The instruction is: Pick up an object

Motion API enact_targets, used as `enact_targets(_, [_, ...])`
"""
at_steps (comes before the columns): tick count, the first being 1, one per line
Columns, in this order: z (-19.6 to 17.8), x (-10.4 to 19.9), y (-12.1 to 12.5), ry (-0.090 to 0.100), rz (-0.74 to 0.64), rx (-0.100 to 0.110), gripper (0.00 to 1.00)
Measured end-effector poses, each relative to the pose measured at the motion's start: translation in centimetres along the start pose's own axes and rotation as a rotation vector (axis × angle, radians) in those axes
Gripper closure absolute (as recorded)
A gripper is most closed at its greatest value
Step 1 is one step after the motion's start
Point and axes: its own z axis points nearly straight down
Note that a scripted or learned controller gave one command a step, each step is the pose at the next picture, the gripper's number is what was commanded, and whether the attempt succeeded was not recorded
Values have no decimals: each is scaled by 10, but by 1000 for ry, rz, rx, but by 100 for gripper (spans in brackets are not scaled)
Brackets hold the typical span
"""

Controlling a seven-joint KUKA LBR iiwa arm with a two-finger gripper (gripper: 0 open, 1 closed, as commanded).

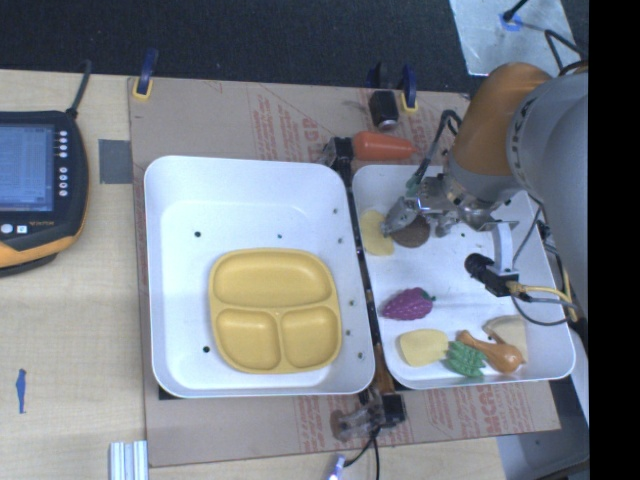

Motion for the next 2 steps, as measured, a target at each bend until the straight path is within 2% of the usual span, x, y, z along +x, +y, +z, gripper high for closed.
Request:
enact_targets(1, [-11, -2, 0, 0, -1, 4, 100])
enact_targets(2, [-78, -14, -60, 1, 2, -1, 100])
